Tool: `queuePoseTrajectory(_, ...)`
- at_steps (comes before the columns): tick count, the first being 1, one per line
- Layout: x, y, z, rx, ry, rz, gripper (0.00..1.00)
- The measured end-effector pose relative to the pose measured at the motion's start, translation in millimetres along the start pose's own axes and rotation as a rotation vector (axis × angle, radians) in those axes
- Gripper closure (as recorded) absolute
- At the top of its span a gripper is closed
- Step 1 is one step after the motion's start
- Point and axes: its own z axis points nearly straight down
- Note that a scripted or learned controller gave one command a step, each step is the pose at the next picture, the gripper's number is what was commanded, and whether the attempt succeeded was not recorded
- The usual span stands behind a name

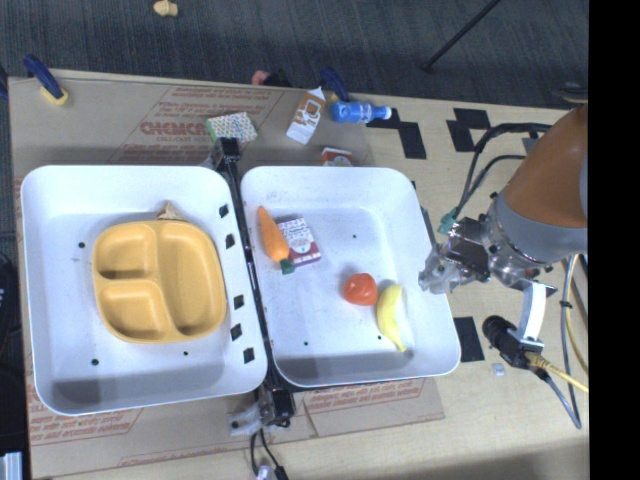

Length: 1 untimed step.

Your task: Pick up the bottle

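- The blue bottle (pixel 352 113) lies on its side on the surface (pixel 480 428), beyond the far rim of the right bin (pixel 330 368), just beside a small carton (pixel 306 116).
- The end effector (pixel 440 273) hovers at the right bin's right rim, well apart from the bottle; whether it is released or clenched cannot be told.
- Inside the right bin: a carrot (pixel 272 234), a tomato (pixel 360 288), a banana (pixel 390 316).
- The left bin (pixel 60 388) holds a yellow divided plate (pixel 158 280).

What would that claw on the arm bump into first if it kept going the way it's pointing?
Probably the right bin's rim, then the banana just inside. The gripper points left, though its height is unclear.
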Motion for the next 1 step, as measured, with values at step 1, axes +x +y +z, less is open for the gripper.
queuePoseTrajectory(1, 22.2, -7.6, 35.4, -0.002, -0.001, -0.036, 1.00)
